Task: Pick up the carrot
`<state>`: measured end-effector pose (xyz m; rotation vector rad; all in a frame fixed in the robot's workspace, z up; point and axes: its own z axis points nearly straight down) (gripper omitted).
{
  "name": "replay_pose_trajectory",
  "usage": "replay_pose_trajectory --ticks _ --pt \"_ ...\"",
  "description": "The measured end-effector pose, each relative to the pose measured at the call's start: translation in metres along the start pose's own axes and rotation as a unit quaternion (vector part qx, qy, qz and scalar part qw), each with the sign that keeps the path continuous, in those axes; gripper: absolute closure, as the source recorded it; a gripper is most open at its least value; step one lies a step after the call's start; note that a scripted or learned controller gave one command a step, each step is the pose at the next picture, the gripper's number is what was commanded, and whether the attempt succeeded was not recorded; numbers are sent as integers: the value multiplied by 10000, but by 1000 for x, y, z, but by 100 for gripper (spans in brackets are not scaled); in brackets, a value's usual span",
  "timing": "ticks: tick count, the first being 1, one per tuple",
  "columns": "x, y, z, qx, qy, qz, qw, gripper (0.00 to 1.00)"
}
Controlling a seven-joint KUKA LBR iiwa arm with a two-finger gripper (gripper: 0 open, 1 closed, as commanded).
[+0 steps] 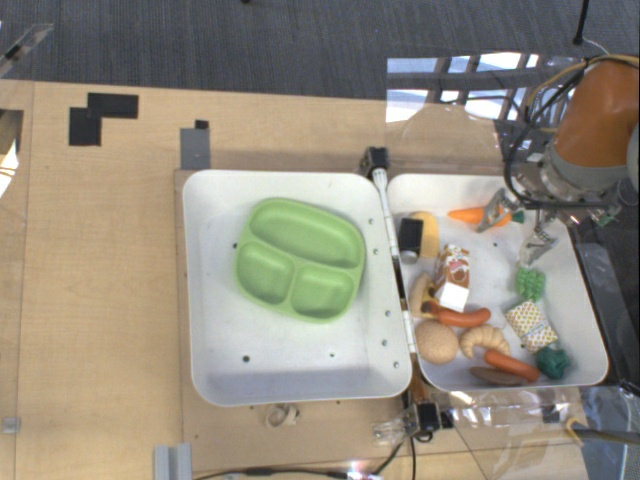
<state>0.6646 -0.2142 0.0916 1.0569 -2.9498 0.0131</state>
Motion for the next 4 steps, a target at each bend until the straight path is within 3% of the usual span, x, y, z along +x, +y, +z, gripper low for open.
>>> replay_pose_trajectory --ticks 1,2,3,4 --pt "0 0 1 -2 0 -1 10000 0" --pt "-5 -1 2 23 -32 -954 9954 0" --pt "-5 1 4 -21 -19 -509 9987 0" --pt "6 19 0 38 -118 258 9996 0"
